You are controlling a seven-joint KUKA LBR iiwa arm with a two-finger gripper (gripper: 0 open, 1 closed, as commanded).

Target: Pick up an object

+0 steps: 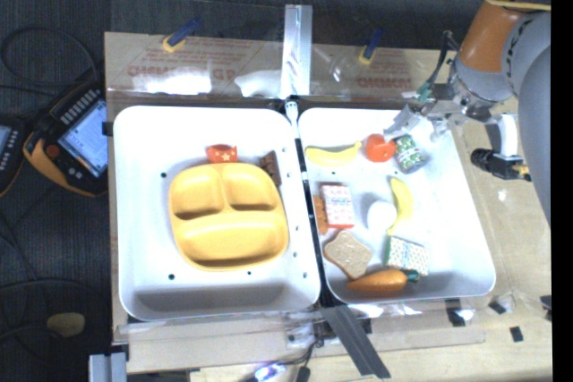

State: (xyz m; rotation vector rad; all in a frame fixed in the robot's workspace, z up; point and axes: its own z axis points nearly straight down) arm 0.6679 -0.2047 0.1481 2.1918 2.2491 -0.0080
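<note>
The claw (414, 123) hangs over the far right corner of the right bin (466, 192); whether it is released or clenched cannot be told. Just under it lie a green can (410, 153) and a tomato (379, 148), with a banana (329, 155) to the left. Nearer lie a second banana (400, 199), an egg (380, 215), a red box (337, 204), bread (347, 253), a carrot (380, 282) and a green carton (407, 255). The left bin (134, 192) holds a yellow tray (229, 216).

No legible text: faint reddish lettering on brown cardboard backing sheet (179, 67) (blurred), small printed red-and-white carton (337, 204) likewise unreadable.
</note>
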